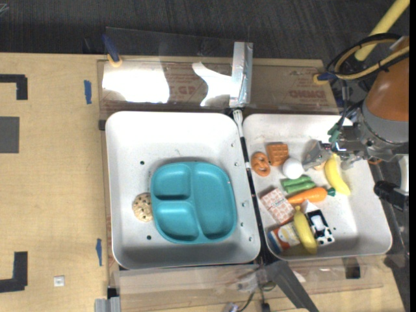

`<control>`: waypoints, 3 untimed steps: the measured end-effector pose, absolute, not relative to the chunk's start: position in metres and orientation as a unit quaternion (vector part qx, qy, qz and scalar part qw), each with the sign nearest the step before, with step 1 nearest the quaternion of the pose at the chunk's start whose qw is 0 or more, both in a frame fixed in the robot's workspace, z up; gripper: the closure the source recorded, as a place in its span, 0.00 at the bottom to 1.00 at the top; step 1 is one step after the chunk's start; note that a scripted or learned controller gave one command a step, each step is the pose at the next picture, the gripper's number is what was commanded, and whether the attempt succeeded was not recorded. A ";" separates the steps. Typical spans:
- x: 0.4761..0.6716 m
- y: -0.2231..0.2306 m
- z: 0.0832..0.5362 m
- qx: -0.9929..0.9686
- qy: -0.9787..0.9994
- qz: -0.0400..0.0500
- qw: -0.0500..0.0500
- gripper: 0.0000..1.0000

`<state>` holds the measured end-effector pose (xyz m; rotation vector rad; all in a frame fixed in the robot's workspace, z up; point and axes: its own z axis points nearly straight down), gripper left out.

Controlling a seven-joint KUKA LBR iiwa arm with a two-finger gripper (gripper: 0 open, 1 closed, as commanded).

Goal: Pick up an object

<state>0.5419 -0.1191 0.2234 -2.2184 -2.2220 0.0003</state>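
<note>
Hand (323, 153) over right bin (374, 236), just beside a banana (335, 175). Can't tell its grip state. Teal tray (192, 201) in left bin (127, 142).

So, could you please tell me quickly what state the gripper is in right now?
Gripper: over the right bin, next to a banana; whether it grips anything cannot be told.

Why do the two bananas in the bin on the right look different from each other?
The upper banana lies near the bin's right side, beside the gripper; the lower banana lies near the bin's front edge. The upper banana rests on bare bin floor beside the carrot's tip; the lower banana lies across a can and other toys. Both are yellow, curved and about the same size.
</note>
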 end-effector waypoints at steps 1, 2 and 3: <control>0.577 -0.118 0.184 -0.645 -0.765 0.000 0.000 0.00; 0.621 -0.202 0.093 -0.625 -0.780 -0.004 -0.008 0.00; 0.619 -0.202 0.098 -0.626 -0.780 -0.002 -0.003 1.00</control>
